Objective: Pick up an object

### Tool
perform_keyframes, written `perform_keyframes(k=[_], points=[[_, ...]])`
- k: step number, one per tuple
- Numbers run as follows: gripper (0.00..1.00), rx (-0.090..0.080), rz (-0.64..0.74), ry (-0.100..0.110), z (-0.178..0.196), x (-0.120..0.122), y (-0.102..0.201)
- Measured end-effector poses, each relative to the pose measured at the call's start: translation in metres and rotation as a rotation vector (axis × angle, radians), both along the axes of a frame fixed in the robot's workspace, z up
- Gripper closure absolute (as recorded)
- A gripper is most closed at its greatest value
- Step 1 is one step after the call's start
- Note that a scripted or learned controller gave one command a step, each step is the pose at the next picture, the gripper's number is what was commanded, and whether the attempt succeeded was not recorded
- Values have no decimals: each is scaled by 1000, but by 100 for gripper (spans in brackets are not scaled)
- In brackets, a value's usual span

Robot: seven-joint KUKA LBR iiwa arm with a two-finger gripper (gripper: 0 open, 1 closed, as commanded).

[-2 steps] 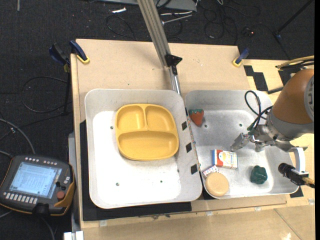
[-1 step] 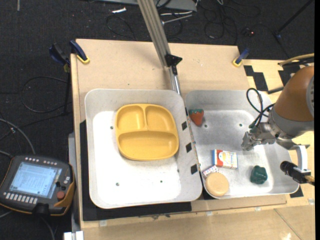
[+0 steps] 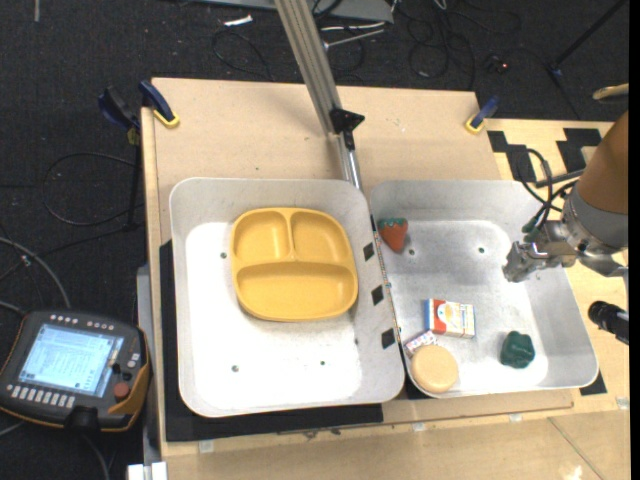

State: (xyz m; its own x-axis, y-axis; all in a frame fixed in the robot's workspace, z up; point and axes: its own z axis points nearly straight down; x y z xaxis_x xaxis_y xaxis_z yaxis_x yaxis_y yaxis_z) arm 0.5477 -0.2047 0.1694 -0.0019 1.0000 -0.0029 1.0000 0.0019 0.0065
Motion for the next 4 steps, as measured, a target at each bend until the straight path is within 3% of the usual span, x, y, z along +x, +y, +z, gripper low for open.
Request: perform_keyframes(k=[2, 4], points=[[100, -1, 0, -1, 103, 0, -6], [100, 5, 7, 6, 102, -1, 109]])
